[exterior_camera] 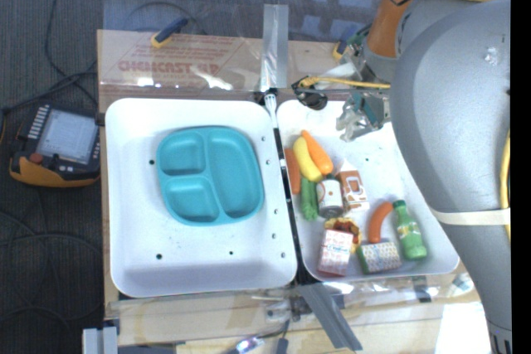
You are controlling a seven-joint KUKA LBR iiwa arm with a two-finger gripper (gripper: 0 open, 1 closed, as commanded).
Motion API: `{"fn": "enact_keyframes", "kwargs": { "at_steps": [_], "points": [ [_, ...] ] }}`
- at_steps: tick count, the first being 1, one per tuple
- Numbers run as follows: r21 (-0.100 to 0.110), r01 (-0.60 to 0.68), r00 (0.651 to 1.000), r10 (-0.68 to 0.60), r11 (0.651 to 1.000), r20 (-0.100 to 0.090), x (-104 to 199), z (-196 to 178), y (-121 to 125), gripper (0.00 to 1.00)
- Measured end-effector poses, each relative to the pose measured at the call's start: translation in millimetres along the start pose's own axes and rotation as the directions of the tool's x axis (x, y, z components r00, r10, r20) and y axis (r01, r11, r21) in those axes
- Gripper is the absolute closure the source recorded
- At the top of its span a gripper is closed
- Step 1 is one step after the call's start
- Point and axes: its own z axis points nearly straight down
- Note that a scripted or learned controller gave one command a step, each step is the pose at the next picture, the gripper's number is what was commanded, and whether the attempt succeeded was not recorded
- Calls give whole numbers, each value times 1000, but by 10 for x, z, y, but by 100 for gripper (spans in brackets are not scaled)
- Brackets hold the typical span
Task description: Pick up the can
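Note:
The can (pixel 330 196) is small, with a white and red label. It lies among the toy food in the middle of the right bin (pixel 375 153). My gripper (pixel 357 123) hangs over the bare back part of that bin, up and to the right of the can and apart from it. Its fingers look open, with nothing between them. The grey arm and its orange band fill the right side of the view.
Around the can lie a carrot (pixel 317 151), a banana (pixel 304 160), a cucumber (pixel 309 199) and a small carton (pixel 353 188). Nearer the front are a sausage (pixel 379 219), a green bottle (pixel 408 231) and two small boxes (pixel 336 251). The left bin holds a blue divided plate (pixel 209 174).

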Motion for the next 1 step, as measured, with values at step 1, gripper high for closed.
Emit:
{"fn": "enact_keyframes", "kwargs": {
  "at_steps": [1],
  "points": [
    [-10,282,959,-282,959,-1,-171,-855,-515,100]
  ]
}}
